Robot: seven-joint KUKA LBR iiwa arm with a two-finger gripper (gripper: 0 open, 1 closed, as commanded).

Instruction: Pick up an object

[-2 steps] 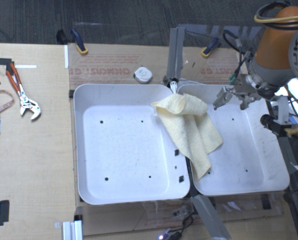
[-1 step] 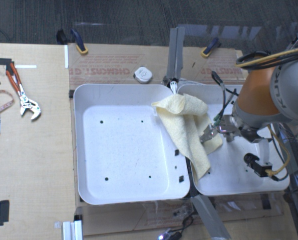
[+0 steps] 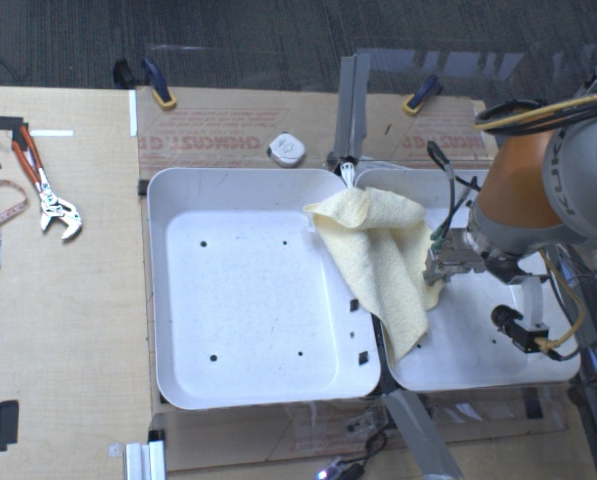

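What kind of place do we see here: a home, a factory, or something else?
Probably a robotics lab or workshop: a robot arm over two white bins, clamps on a cardboard-covered bench, and a wrench lying nearby.

a robotics lab or workshop bench. a plywood top (image 3: pixel 68 348) carries an orange-handled wrench (image 3: pixel 43 190), spring clamps (image 3: pixel 156 83) grip the cardboard sheet (image 3: pixel 228 133), and two white bins (image 3: pixel 163 298) sit under a grey industrial arm (image 3: pixel 548 183) with loose cables (image 3: pixel 543 113).
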